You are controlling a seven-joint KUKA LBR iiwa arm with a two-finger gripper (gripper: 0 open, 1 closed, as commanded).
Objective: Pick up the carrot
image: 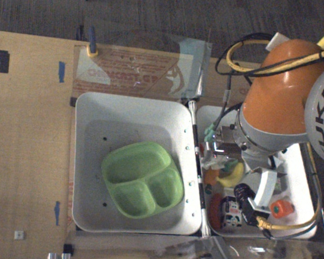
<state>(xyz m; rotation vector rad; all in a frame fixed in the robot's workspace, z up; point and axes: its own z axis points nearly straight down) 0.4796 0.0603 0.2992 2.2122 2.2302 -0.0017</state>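
The tool (217,151) is down in the right bin (309,176), grip unclear, and must next close on the carrot (282,209).

Dark carpet floor (163,5) lies beyond the tan bench (22,140) (blue tape marks dot it).

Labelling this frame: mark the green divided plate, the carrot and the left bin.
green divided plate (143,179), camera view, centre ridge.
carrot (281,209), camera view, orange round end.
left bin (131,107), camera view, far wall.
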